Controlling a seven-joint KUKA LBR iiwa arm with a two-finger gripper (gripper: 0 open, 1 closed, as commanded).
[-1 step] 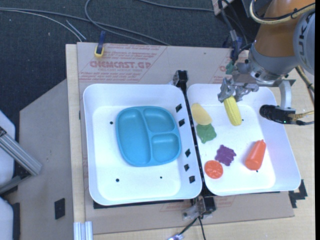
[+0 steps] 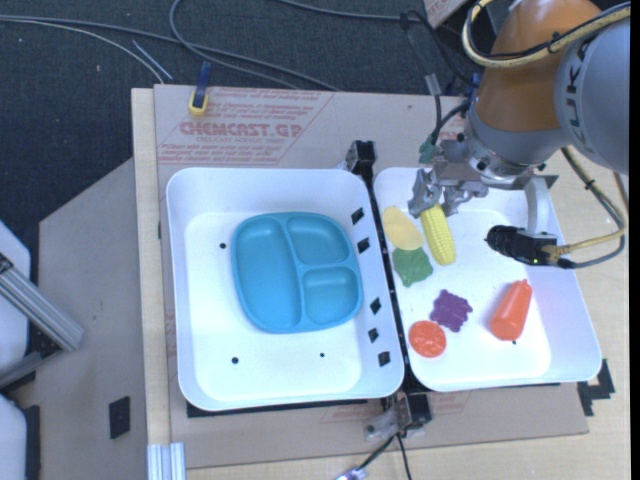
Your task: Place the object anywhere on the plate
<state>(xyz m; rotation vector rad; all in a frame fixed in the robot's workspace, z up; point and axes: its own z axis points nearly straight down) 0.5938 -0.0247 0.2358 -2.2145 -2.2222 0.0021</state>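
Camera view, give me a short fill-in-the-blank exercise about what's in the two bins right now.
1. The blue divided plate lies in the ____ bin.
2. The gripper is right above the toy ____ cob.
3. The orange carrot lies in the ____ bin.
4. Between the carrot and the red tomato lies a ____ grape bunch.

Missing words: left; corn; right; purple

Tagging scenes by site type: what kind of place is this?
Most likely a robotics lab bench, not a kitchen. The food in the right bin is toy food, such as the corn, the blue plate sits in the left bin, and loose cables run over dark carpet.
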